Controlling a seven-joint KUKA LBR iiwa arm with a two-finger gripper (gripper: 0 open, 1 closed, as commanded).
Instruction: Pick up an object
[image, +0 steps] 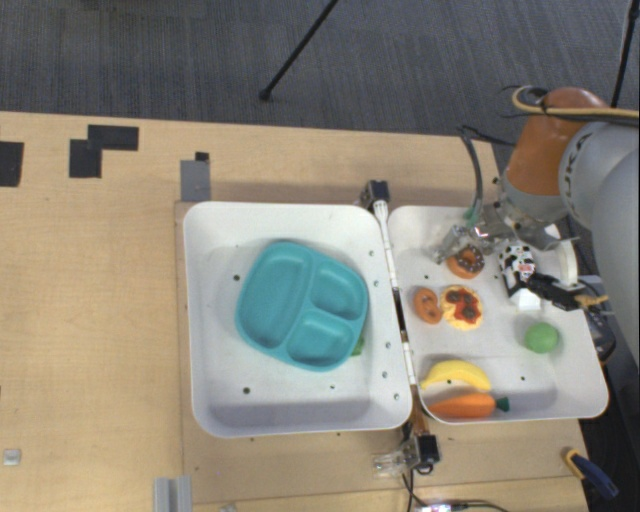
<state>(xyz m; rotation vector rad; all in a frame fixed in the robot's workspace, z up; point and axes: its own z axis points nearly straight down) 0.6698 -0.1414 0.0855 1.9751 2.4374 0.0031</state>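
Note:
My gripper (458, 243) hangs low over the far part of the right bin (590, 395), right above a small round orange-brown toy food (466, 263). Whether it touches that piece cannot be told. Nearer the camera lie an orange oval piece (427, 305) and a small pizza-like disc (463, 307). A green ball (541, 338) rests to the right. A yellow banana (457, 375) and an orange carrot (463, 405) lie along the near wall. A black-and-white spotted toy (518, 264) sits just right of the gripper.
The left bin (215, 400) holds a teal divided plate (303, 303) with something green peeking from under its right edge. The grey arm with its orange band (545, 150) comes in over the right bin's far right corner. A divider rail (395, 300) separates the bins.

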